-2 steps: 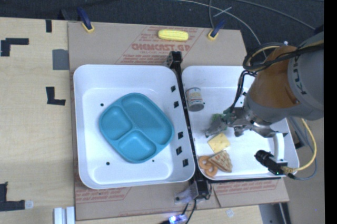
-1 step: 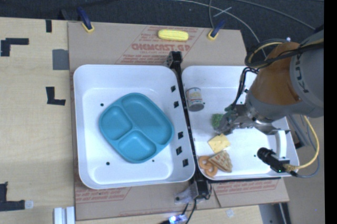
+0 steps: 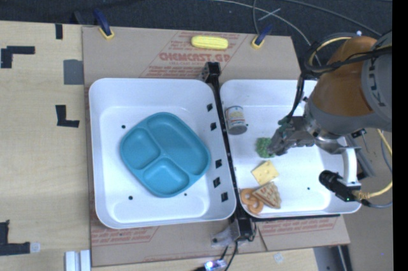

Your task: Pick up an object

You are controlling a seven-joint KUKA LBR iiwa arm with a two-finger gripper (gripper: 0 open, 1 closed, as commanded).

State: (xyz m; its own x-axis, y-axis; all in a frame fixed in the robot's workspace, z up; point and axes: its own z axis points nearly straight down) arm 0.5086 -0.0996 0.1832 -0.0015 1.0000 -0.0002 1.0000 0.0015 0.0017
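Observation:
The right bin (image 3: pixel 287 92) holds a small tin can (image 3: pixel 235 119), a green broccoli piece (image 3: pixel 264 147), a yellow cheese wedge (image 3: pixel 264 172), a pizza slice (image 3: pixel 269 195) and a pretzel (image 3: pixel 250 199). My gripper (image 3: pixel 278 143) reaches in from the right and hangs right at the broccoli's right side, low in the bin. Its dark fingers overlap the broccoli's edge, and the view does not reveal whether anything sits between them.
The left bin (image 3: pixel 102 136) bears a blue divided plate (image 3: pixel 164 153). A yellow corn cob (image 3: pixel 209 42) lies on the cardboard behind the bins. A black divider (image 3: pixel 220 136) runs between the bins. Cables hang over the back right.

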